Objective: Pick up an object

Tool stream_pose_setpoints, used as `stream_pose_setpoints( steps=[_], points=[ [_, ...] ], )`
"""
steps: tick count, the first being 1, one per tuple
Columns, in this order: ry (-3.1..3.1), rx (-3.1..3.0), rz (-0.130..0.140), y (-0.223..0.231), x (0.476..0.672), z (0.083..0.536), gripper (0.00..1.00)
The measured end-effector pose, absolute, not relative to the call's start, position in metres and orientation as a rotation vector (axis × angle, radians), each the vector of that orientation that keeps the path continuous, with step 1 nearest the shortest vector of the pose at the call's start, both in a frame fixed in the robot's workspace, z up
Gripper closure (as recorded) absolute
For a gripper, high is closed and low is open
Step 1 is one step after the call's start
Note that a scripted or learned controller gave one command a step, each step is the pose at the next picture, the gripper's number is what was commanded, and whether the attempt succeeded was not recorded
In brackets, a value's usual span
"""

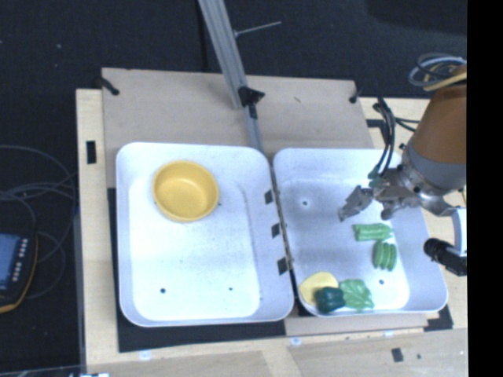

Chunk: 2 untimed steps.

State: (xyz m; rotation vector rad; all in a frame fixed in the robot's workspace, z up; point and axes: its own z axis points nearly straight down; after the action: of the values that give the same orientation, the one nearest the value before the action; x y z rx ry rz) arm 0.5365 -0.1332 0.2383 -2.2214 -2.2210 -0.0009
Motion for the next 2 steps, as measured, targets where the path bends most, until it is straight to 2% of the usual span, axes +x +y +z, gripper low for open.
stream_pose_setpoints(
  steps=[2],
  points=[
    [-2.219, -2.221, 0.004, -0.139, 0.542, 0.151, 0.0]
  ],
)
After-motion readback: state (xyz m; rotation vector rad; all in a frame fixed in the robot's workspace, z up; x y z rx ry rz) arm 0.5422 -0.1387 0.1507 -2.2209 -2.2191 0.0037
